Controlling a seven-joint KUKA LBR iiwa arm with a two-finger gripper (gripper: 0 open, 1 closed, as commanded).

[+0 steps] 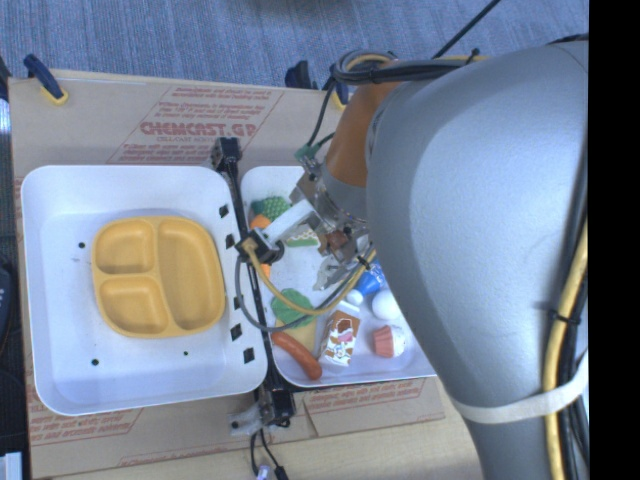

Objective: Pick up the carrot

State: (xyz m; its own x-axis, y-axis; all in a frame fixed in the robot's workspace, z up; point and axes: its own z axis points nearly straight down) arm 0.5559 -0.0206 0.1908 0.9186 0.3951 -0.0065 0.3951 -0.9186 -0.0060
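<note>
Bright even light, slightly soft

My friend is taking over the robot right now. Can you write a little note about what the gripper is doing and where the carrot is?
Gripper: down in the right bin, above the toy food near its left side. I cannot tell if it holds anything.
Carrot: I think it is the small orange piece with the green top by the bin's left wall, close to the gripper. It is partly hidden, so I am not sure.
Also there: a sausage, a small carton. The yellow tray sits in the left bin.
Done: no pickup seen yet.
Left: grasp the carrot and lift it.
</note>
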